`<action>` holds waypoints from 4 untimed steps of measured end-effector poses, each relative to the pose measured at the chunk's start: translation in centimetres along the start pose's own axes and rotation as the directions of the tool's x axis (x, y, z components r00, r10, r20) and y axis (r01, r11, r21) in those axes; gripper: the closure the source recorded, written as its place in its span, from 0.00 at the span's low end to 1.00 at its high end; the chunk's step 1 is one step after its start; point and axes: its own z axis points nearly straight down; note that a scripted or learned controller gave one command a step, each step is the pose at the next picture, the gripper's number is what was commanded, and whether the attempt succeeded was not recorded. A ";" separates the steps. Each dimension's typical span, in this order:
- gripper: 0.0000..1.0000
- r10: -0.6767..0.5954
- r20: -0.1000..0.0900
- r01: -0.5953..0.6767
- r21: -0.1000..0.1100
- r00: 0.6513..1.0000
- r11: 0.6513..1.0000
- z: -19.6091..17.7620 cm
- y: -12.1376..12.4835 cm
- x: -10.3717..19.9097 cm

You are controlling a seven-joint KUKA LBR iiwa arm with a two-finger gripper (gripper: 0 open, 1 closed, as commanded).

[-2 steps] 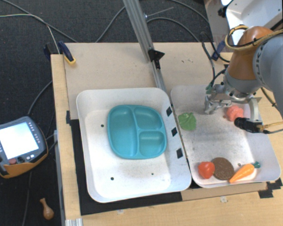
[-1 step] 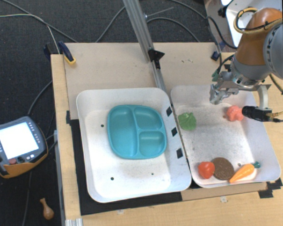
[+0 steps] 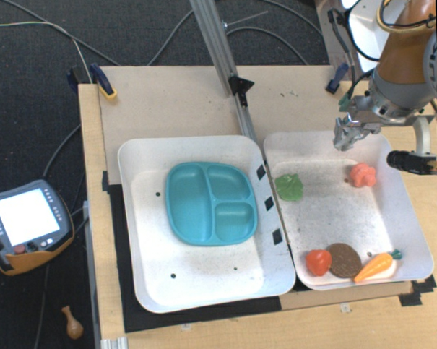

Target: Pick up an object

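Note:
The right bin [image 3: 329,216] holds several toy foods: a green piece [image 3: 289,187] near its left wall, a pink piece [image 3: 362,175] at the upper right, and a red tomato [image 3: 318,262], a brown disc [image 3: 344,259] and an orange carrot [image 3: 374,266] along the front. My gripper [image 3: 345,135] hangs over the bin's back edge, up and to the left of the pink piece. Nothing is between its fingers.
The left bin [image 3: 149,231] holds a teal divided plate [image 3: 210,203]. A metal post [image 3: 224,54] slants down to the divide between the bins. A teach pendant [image 3: 25,222] lies off the bench at the left.

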 end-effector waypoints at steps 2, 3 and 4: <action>1.00 -0.005 -0.003 0.005 0.005 1.000 1.000 -5.7 0.0 5.9; 1.00 -0.004 -0.003 0.004 0.007 1.000 1.000 -4.4 -0.8 10.2; 1.00 -0.003 -0.002 0.003 0.006 1.000 1.000 -4.6 -1.3 15.0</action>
